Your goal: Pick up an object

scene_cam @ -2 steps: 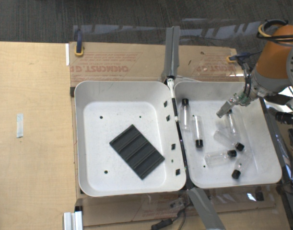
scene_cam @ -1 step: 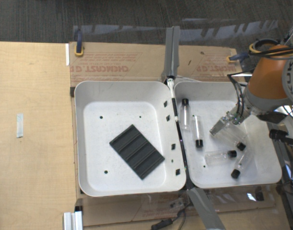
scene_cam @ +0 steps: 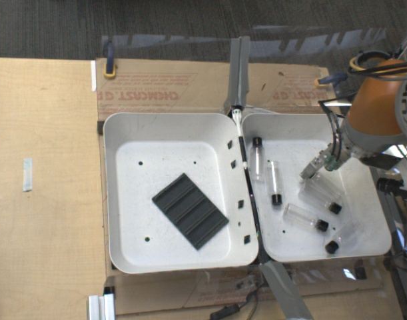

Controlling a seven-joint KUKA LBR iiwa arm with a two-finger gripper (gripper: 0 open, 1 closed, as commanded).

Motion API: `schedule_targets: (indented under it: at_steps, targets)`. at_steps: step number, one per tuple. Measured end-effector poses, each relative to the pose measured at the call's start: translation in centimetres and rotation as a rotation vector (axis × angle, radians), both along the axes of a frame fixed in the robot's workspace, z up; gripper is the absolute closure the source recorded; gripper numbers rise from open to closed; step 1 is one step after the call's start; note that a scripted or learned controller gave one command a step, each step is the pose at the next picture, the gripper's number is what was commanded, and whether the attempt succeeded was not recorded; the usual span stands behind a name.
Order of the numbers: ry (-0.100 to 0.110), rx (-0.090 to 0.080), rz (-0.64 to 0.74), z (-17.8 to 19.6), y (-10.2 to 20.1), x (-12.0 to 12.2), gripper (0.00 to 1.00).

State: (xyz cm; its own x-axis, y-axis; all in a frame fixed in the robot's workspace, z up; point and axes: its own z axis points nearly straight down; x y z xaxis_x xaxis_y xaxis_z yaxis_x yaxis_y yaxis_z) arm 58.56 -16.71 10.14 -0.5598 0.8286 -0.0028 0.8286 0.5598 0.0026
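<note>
Both bins are plain white: the left bin (scene_cam: 123, 145) is dotted with a few small black specks, and near its middle lies a dark charcoal slab (scene_cam: 190, 211) ribbed with lengthwise grooves. In the right bin (scene_cam: 363, 245) lie clear tubes (scene_cam: 258, 159), see-through as glass, each tipped with a black cap. The arm (scene_cam: 376, 105) above that bin is grey with a bright orange band. The worktop (scene_cam: 43, 179) left of the bins is pale wood, with one small silvery strip on it. Behind the bins, brown cardboard (scene_cam: 163, 89) carries faded red lettering. The floor (scene_cam: 190, 12) beyond is dark grey carpet.
</note>
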Motion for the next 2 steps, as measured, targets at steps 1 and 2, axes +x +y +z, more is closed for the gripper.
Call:
schedule_targets:
  at_steps: [1, 2]
  targets:
    - [0.001, -0.001, -0.022, 9.57, 4.62, 7.37, 1.00]
    - [-0.001, -0.003, -0.019, 10.49, 4.61, 7.45, 1.00]
